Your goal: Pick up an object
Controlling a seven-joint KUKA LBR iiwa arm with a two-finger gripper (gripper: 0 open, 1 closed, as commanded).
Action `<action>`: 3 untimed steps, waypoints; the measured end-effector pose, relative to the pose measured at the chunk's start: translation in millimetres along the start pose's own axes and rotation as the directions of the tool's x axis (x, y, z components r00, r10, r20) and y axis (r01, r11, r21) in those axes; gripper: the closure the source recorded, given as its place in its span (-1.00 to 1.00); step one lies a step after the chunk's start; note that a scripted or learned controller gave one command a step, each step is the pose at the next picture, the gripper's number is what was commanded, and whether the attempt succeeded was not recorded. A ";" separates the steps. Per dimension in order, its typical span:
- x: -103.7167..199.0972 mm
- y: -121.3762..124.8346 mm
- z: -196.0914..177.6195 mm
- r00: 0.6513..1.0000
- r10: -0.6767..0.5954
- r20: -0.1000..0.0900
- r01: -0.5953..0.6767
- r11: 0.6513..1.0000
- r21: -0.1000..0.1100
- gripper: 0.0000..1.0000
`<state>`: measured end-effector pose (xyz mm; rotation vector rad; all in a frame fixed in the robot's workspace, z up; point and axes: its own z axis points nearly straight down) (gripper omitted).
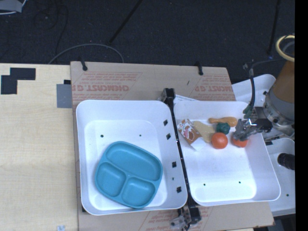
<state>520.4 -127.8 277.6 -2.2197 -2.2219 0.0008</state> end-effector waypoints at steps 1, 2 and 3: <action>49.9 4.9 20.1 1.000 -0.003 -0.002 0.003 1.000 0.004 1.00; 101.5 14.0 17.6 1.000 -0.004 -0.002 0.004 1.000 0.002 1.00; 151.7 19.2 17.3 1.000 -0.004 -0.001 0.004 1.000 0.002 1.00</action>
